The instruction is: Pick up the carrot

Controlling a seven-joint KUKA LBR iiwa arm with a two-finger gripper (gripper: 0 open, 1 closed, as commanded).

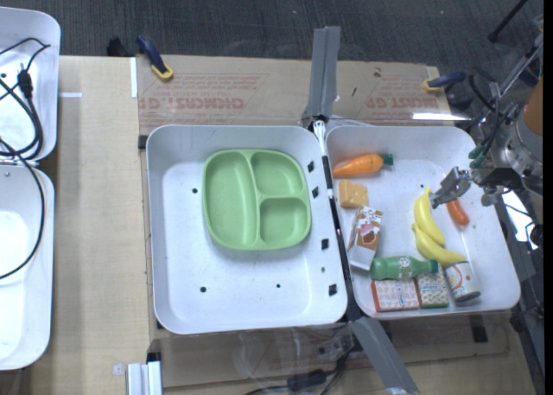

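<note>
camera view | carrot (pixel 360 164) near bin's (pixel 406 136) far edge | pincer (pixel 451 187) apart, well right

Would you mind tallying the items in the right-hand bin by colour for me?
Orange: 3, carrot, cheese block, small orange piece
Yellow: 1, bananas
Green: 1, bottle
Mixed-colour packaging: 4, carton, two boxes, can
Total: 9

The arm (pixel 527 138) is cut off by the right edge beside the right bin (pixel 406 138). Labels on the small packets (pixel 411 293) in that bin are too small to read
</note>
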